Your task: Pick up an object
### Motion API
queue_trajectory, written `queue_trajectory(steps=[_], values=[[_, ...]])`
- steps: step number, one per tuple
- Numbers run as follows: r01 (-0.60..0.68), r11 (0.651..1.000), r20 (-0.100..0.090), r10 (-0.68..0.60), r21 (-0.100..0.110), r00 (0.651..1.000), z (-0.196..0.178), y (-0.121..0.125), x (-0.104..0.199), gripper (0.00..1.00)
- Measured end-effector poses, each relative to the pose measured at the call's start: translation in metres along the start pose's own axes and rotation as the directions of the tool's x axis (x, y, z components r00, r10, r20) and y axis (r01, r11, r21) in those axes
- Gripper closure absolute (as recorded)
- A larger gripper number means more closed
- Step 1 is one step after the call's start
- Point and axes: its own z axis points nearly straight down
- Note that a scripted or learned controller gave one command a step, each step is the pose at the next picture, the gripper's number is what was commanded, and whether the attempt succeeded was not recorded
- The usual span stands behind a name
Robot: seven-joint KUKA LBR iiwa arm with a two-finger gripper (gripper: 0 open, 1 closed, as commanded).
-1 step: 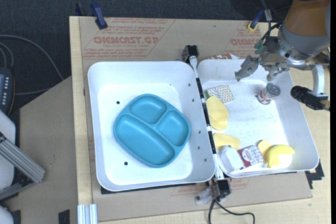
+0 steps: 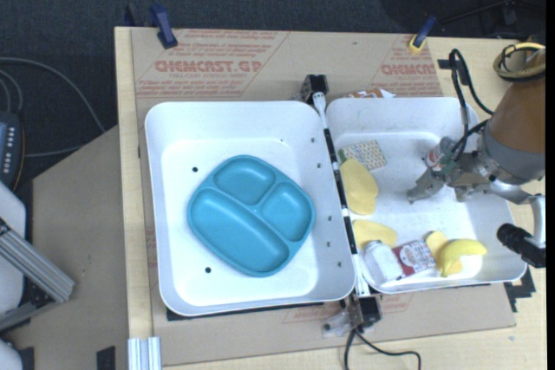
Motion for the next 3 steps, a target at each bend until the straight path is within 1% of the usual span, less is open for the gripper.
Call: queue_trajectory(steps=[1,2,3], values=[[0.001,1.000,0.002,-0.001,-0.004,1.000,0.017,0.030,-0.062,0.00],[0.004,1.000,-0.002,-0.004,-0.003,1.000,0.063,0.134,-0.052,0.00],[0.003,1.000,-0.001,-0.003,-0.001,1.000,0.060,0.095,-0.008,0.00]])
